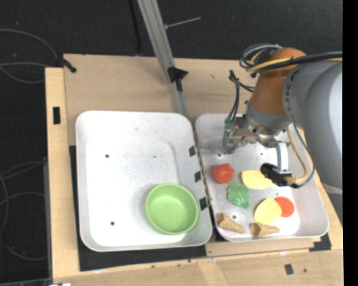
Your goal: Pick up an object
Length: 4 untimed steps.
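Gripper point(228, 143) low in right bin point(310, 222), just above red ball point(223, 173); can't tell its state. Green bowl point(172, 208) in left bin point(101, 136).

You see two bins side by side on the tabletop point(119, 82). In the left bin point(107, 136) sits a bowl point(172, 208), near the front right corner. The right bin point(310, 219) holds many small things. A ball point(223, 173) lies near its left wall, with a leafy toy point(238, 195) just in front of it. Two wedges point(230, 222) lie along the front edge. Right of the ball lies a flat piece point(255, 179). The gripper point(229, 140) hangs over the back of the right bin, behind the ball.
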Each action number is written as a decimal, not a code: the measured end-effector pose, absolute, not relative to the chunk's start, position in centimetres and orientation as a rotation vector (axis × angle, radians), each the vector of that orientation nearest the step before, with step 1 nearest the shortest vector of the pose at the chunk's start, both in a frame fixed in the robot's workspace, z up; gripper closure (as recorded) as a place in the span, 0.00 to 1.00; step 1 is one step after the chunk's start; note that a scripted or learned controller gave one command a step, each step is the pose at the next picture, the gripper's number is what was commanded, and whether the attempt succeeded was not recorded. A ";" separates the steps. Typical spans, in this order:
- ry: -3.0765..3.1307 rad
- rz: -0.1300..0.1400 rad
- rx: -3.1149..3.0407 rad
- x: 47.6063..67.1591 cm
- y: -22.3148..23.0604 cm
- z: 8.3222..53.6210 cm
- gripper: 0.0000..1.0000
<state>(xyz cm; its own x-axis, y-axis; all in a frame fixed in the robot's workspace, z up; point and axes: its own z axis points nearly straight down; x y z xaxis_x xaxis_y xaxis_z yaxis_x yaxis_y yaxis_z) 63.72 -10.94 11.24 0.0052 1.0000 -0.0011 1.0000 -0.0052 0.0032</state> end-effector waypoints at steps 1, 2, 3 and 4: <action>2.220 0.009 2.215 64.3 -10.9 17.7 1.00; 2.220 0.008 2.214 64.2 -11.5 24.0 1.00; 2.225 0.005 2.216 64.3 -11.5 25.2 1.00; 2.230 0.001 2.214 64.4 -5.5 24.4 1.00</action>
